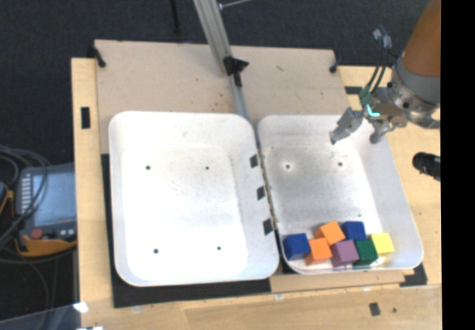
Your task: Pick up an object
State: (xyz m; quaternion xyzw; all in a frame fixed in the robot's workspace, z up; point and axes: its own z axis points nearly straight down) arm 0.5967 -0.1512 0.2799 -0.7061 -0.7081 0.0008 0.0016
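Several small coloured blocks huddle in the near right corner of the right bin [297, 143]: two blue [296, 245], two orange [332, 232], a purple [344, 252], a green [366, 251] and a yellow block [383, 243]. My gripper [362, 130] hangs over the far right edge of that bin, well away from the blocks. Its two grey fingers [346, 127] are spread apart with nothing between them.
The left bin [185, 195] lies beside the right one, joined by black clips at the middle. A slanted metal pole [211, 17] rises from behind the bins. A grey control box [41, 199] with cables sits at the far left off the bench.
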